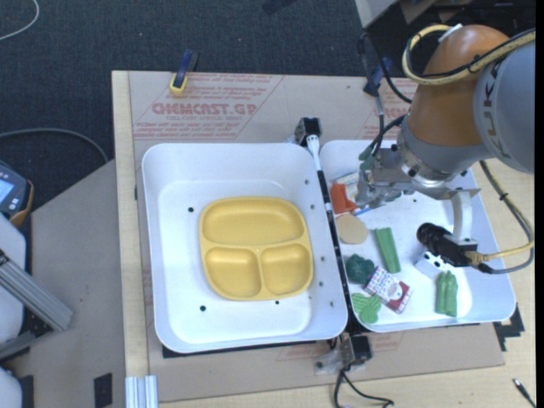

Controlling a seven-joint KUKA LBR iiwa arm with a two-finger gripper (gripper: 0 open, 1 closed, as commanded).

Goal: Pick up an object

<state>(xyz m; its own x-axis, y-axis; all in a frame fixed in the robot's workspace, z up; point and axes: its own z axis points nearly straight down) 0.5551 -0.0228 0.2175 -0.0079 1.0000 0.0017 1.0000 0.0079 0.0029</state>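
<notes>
The end effector is lowered into the right bin, just beside an orange item; whether it is apart or together cannot be told. A green stick and a tan piece are seen nearby. A yellow divided tray lies in the left bin.

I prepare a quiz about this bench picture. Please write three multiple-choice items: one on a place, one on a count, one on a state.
1. Where is the yellow tray?
A. left bin
B. right bin
C. on the floor

2. How many compartments does the tray have?
A. two
B. three
C. five

3. How does the green stick lie?
A. flat in the right bin
B. on the tray
C. standing upright

Key: 1 A, it sits in the left bin. 2 B, one wide, two small. 3 A, flat on the bin floor.
</notes>
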